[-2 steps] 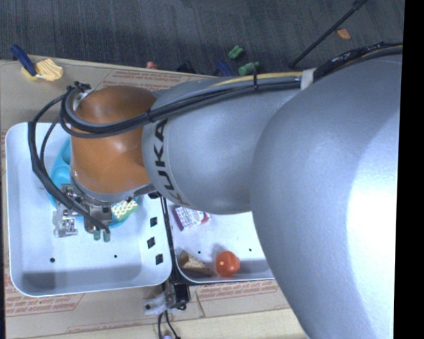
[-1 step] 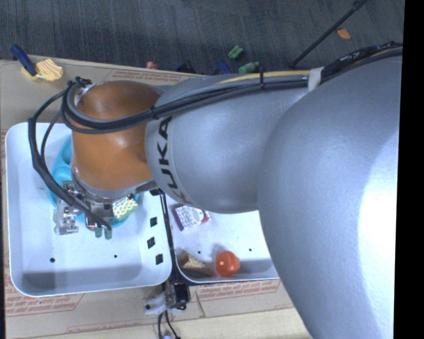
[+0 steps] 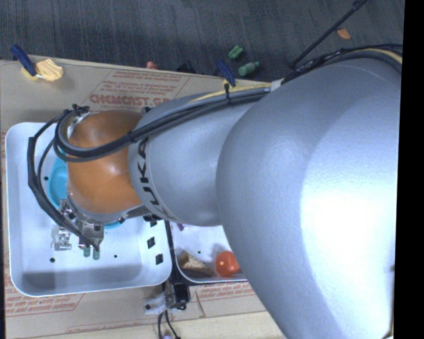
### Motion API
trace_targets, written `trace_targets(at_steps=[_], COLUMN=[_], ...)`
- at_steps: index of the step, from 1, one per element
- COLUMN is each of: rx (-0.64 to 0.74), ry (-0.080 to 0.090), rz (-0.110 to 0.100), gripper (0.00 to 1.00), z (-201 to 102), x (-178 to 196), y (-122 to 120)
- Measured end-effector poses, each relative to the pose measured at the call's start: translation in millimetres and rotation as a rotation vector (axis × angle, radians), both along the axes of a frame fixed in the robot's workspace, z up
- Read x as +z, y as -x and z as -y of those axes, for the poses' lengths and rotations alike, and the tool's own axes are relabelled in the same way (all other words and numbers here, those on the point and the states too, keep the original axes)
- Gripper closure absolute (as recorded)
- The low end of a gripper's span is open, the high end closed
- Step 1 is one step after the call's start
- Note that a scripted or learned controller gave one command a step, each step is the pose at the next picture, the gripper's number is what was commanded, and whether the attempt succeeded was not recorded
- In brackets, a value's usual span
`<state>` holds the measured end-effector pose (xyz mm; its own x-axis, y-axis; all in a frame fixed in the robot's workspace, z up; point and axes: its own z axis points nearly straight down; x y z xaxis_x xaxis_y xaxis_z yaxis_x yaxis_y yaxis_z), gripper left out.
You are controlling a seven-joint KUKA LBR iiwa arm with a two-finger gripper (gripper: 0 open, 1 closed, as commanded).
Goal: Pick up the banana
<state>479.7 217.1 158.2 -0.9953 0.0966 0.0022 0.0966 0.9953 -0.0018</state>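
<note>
Grey-armed and orange-banded, hung low over the left bin (image 3: 17, 193), with the hand (image 3: 91, 250) near its floor just beside a blue thing (image 3: 55, 184). Could not tell whether clenched or released. Could not place the banana either; probably hidden under the arm. Judged best to lift clear, find the banana, then descend straight over its middle, across its narrow width, closing gently before raising. Noted something orange-red (image 3: 226, 263) in the right bin (image 3: 208, 278).
</note>
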Motion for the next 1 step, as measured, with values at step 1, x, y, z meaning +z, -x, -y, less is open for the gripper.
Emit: trace_targets(at_steps=[1], rx=[0.005], ry=[0.0], rz=[0.0], gripper=[1.0], z=[-0.6], x=[10.3], y=[-0.6])
